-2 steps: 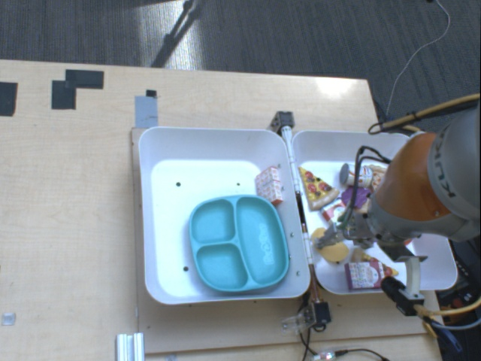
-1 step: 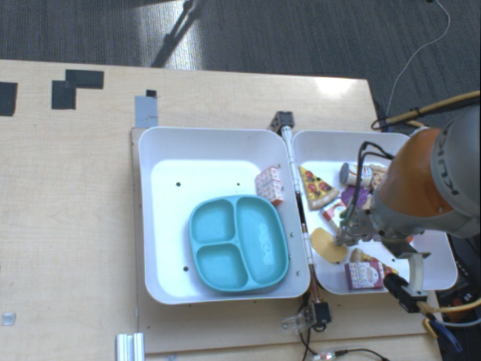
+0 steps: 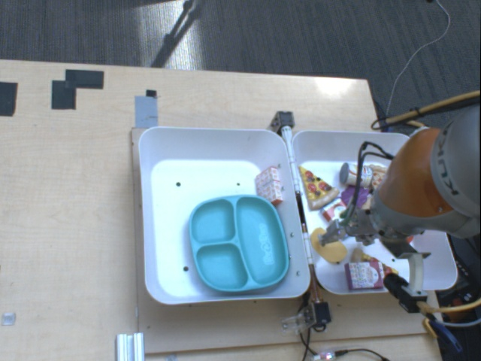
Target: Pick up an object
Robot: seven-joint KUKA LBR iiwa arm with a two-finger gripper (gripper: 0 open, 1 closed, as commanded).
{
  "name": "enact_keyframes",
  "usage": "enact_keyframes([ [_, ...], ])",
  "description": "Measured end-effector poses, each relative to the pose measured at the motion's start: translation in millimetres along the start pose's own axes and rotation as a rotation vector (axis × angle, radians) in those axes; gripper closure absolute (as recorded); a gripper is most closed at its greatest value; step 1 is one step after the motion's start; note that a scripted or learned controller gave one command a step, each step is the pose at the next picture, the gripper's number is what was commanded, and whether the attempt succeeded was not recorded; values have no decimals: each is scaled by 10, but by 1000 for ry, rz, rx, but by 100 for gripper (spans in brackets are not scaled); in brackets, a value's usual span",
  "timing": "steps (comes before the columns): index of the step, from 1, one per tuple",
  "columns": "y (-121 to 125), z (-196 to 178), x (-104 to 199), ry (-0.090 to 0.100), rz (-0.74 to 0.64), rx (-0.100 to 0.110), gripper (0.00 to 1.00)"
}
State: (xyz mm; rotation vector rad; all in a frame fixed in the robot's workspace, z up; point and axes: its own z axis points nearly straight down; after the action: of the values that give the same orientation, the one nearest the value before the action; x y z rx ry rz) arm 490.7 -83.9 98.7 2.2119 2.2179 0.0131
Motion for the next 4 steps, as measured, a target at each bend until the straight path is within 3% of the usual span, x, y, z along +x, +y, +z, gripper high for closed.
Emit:
enact_keyframes([
  [1, 13, -104, 8, 1, -2, -2, 100],
  [2, 13, -104, 8, 1, -2, -2, 0],
  [3, -20, 112, -68, 3, 0, 7, 0],
  [4, 2, -2, -72, 1, -2, 0, 100],
])
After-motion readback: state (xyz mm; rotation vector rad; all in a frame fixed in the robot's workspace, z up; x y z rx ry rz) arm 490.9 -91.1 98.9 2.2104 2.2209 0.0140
